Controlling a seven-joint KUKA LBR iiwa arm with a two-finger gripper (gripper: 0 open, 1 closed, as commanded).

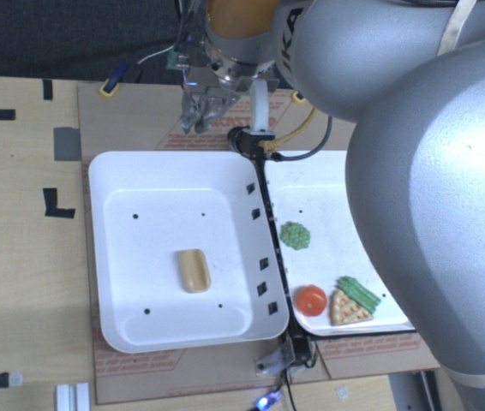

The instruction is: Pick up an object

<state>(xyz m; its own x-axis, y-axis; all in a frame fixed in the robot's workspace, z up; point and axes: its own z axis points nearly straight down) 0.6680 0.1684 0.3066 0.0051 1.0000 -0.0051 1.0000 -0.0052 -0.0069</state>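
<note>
Arm hides right bin's far side.

Bun in left bin — alone

Below me the bench is pale wood with dark marks along its left part. A brown cardboard sheet lies flat on it. On that sheet sit two white bins, touching side by side: the left bin and the right bin, partly under my arm.
</note>
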